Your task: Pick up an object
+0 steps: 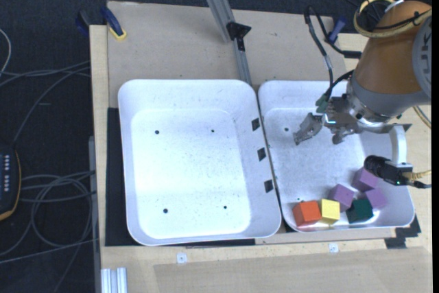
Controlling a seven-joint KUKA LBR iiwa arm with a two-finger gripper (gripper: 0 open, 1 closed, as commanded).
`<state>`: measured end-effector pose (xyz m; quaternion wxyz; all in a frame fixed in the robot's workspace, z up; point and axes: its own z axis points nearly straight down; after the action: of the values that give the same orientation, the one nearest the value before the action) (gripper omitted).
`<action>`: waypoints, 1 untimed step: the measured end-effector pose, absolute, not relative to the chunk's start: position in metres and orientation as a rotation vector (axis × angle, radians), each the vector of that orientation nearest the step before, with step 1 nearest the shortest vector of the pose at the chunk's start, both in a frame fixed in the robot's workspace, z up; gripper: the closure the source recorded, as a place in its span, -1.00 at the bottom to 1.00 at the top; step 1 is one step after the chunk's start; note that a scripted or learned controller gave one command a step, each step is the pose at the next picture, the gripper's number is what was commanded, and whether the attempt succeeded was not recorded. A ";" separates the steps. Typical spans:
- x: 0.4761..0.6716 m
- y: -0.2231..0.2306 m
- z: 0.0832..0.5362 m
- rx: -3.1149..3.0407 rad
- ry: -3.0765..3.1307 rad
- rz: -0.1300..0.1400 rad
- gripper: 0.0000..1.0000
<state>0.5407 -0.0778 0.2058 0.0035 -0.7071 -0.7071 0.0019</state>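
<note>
Over the right shallow white plastic bin (288,96), we see the tool (322,132) hanging spread open, gripping nothing; small coloured foam blocks (336,204) cluster at its five o'clock.

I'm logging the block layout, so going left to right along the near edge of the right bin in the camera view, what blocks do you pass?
Orange block → yellow block → dark green block. The purple blocks overlap that span, so I leave them out.
</note>
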 end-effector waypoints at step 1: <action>0.544 -0.084 0.159 -2.218 -2.216 0.006 -1.00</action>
<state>0.5441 -0.0840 0.1594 0.0031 -0.7074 -0.7068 0.0019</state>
